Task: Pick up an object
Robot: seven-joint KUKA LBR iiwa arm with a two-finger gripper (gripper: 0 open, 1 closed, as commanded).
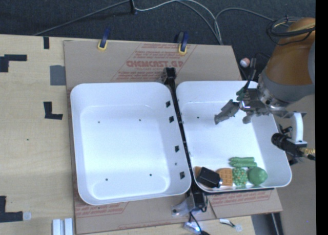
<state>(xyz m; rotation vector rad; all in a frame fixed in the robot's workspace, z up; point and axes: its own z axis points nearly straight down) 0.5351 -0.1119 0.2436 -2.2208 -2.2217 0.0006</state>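
Red lettering on the cardboard [154, 64] is too blurred to read. The claw [234, 114], fingers apart, hangs right of centre; toys [233, 172] lie below it.

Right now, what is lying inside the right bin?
Inside the right bin, along its near wall: a black object, an orange one, and green pieces. The gripper hangs above the middle. What lies beneath the black object is hidden.

Tool [234, 113] with spread fingers above the right bin [225, 93], toys [241, 171] clustered at its near edge.
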